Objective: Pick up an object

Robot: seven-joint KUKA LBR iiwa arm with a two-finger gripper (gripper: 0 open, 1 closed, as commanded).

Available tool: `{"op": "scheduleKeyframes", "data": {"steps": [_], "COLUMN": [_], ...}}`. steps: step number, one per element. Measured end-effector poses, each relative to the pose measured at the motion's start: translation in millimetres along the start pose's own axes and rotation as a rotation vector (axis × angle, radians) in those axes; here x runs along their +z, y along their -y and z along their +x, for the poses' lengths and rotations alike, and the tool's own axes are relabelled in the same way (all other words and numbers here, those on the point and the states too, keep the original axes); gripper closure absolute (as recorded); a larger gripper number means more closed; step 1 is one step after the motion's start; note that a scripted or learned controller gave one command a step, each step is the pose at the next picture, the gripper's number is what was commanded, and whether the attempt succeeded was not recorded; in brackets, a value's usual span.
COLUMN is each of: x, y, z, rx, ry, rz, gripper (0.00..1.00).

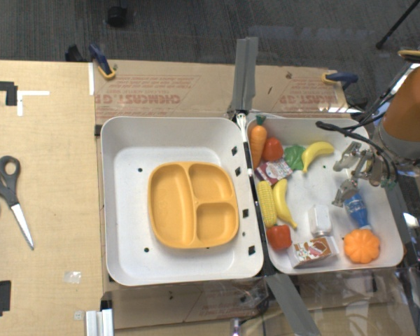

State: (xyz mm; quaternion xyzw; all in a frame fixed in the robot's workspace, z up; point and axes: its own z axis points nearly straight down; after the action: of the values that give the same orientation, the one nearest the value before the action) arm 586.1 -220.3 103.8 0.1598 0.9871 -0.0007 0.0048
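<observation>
The right bin (395, 257) holds several toy foods: a carrot (257, 141), a red pepper (271, 149), a green item (294, 157), two bananas (317, 152) (283, 203), a corn cob (266, 201), a red tomato (279, 236), a small white container (322, 219), a brown carton (313, 250), an orange pumpkin (362, 246) and a blue bottle (357, 211). My gripper (344, 177) hangs over the bin's right half, just above and left of the blue bottle. Its fingers are spread, with bare bin floor between them.
The left bin (119, 187) carries an orange divided plate (194, 205). Scissors (10, 194) lie on the wooden bench at far left. Blue clamps (101, 60) (341, 79) sit on the cardboard behind the bins. The arm's orange band (409, 110) is at the right edge.
</observation>
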Motion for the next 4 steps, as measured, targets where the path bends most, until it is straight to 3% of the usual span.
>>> {"op": "scheduleKeyframes", "data": {"steps": [1,2,3,4], "x": [-10.6,10.9,10.8,11.1], "y": [-0.7,29.9,29.4,-2.8], "z": [-1.7,85.5,85.4,114.5], "rx": [-0.002,-0.232,-0.233,-0.194], "ry": [0.006,-0.008,-0.007,-0.008], "rz": [0.000,-0.002,-0.002,-0.002], "gripper": [1.00,1.00,0.00,0.00]}}
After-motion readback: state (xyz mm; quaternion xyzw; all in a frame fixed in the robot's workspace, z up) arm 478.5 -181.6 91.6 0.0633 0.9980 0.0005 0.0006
